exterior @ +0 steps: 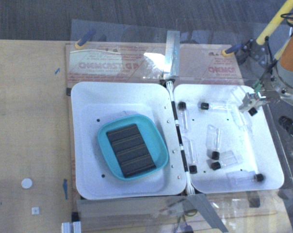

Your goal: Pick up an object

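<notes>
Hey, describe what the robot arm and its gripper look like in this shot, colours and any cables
At the right edge, the arm shows as a rounded grey body with an orange band above it. Thin dark cables run along it near the top right. The gripper is a small pale metallic piece with a dark tip, reaching over the right bin; its detail is too small to make out.

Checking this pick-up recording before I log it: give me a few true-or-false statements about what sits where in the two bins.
1. A teal tray sits in the left bin. True.
2. The dark ridged block lies in the right bin. False: it rests on the teal tray in the left bin.
3. Several clear vials with black caps lie scattered in the right bin. True.
4. The gripper is over the left bin. False: it is at the right bin's upper right edge.
</notes>
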`<state>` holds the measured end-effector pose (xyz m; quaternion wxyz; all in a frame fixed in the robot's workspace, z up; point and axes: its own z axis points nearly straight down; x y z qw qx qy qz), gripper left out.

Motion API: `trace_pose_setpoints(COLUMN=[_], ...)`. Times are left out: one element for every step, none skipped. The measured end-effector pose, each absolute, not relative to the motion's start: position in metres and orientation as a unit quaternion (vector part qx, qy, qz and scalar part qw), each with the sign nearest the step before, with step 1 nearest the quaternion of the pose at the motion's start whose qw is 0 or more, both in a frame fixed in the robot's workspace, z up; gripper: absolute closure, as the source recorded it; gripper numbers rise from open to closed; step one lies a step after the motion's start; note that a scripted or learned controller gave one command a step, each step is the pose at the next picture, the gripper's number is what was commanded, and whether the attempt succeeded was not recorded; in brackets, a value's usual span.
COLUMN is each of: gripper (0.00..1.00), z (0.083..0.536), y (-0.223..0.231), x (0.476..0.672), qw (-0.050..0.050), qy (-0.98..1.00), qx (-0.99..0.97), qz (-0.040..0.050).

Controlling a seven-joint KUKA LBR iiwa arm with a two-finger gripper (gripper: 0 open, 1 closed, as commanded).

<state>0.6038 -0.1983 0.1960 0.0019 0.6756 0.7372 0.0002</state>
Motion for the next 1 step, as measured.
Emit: trace_pose_setpoints(gripper=[1.0], z=[0.2127], y=[-0.132], x=[0.5614], qw=[-0.001], qy=[0.695], qx=[0.719], qz=[-0.0003])
